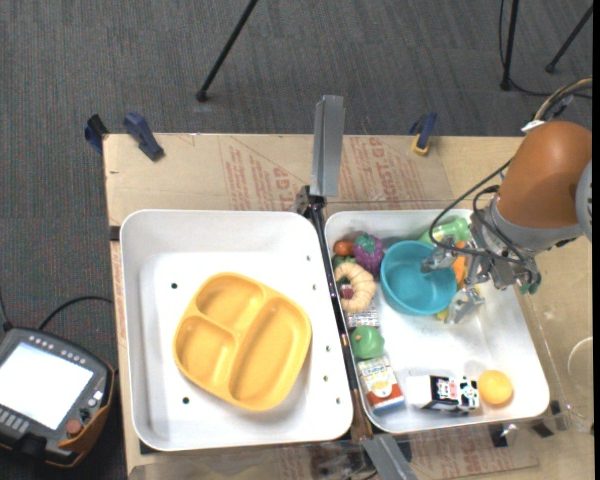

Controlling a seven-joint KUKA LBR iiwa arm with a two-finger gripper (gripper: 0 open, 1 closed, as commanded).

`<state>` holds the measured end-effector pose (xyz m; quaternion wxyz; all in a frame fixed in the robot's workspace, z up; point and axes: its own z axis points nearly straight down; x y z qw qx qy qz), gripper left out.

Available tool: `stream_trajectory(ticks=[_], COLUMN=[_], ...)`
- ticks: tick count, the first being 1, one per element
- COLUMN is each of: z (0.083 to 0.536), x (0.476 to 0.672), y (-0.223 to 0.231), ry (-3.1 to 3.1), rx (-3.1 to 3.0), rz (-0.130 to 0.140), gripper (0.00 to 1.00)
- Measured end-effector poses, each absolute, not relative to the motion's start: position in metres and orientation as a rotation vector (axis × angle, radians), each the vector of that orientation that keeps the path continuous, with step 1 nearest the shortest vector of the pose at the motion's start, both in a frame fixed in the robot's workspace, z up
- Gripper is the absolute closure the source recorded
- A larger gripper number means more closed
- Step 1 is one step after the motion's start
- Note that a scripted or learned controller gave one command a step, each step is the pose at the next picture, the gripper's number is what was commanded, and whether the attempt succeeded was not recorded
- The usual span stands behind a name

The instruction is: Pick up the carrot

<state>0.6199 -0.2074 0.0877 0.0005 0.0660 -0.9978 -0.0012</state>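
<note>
The carrot [461, 267] lies in the right bin [525, 353] by the right rim of a teal bowl [412, 280]. I see a short orange stretch of it, and a green piece [450, 233] behind it looks like its top. My gripper [452, 284] hangs low over this spot, reaching in from the right. It is open, with one finger [440, 260] over the bowl's rim and the other [466, 306] nearer the camera. The carrot sits by the far finger, partly hidden under the wrist. It is not clamped between the fingers.
The right bin also holds a doughnut [356, 286], purple grapes [368, 251], a green toy [367, 343], a small carton [383, 386], a cow-patterned box [450, 392] and an orange fruit [496, 388]. A yellow divided plate [243, 340] lies in the left bin [135, 268].
</note>
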Motion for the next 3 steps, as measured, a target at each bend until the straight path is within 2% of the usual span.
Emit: stream_trajectory(ticks=[1,2,3], z=[0.098,0.201,0.175], x=[0.617,0.617,0.551], y=[-0.207,-0.213,-0.201], ry=[-3.12,-3.14,-3.116], rx=[0.203,-0.22,-0.371], rz=[-0.013,-0.001,-0.004], gripper=[1.0,1.0,1.0])
